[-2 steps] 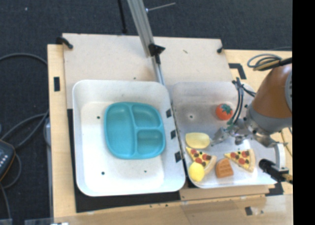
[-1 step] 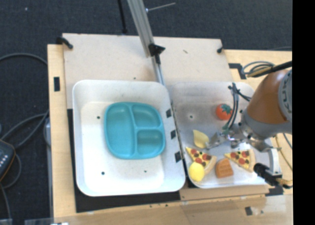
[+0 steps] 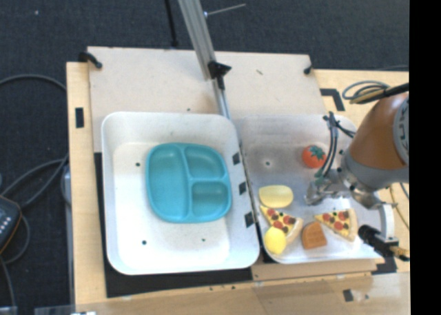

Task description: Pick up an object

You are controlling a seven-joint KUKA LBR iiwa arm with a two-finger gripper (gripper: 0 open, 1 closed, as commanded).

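- The counter (image 3: pixel 83 169) holds two white bins side by side. The left bin (image 3: pixel 124 245) sits in the middle left of the frame. The right bin (image 3: pixel 275 141) sits in the middle right.
- In the left bin lies a blue plate (image 3: pixel 187 183) with three parts. White floor shows all around the plate, so there is a lot of free room there.
- The upper part of the right bin is bare and grey-white. The toys crowd along its lower edge.
- The arm (image 3: pixel 377 143) comes in from the right of the frame. The gripper (image 3: pixel 318 191) hangs low over the middle of the right bin, right of the yellow oval and up-left of one pizza slice.
- I cannot tell if the fingers are wide or closed; they are too small and dark.
- A red tomato (image 3: pixel 313 156) with a green top sits above the gripper, near the bin's right side.
- A flat yellow oval (image 3: pixel 275 196) lies left of the gripper.
- Below it lies a pizza slice (image 3: pixel 281 221) with red dots, touching a yellow lemon (image 3: pixel 275 240) at the bin's lower edge.
- A brown bread piece (image 3: pixel 313 235) lies between the two slices.
- A second pizza slice (image 3: pixel 338 222) lies to the right, close to the bin's lower right corner.
- A grey pole (image 3: pixel 196 21) slants down from the top to between the bins.
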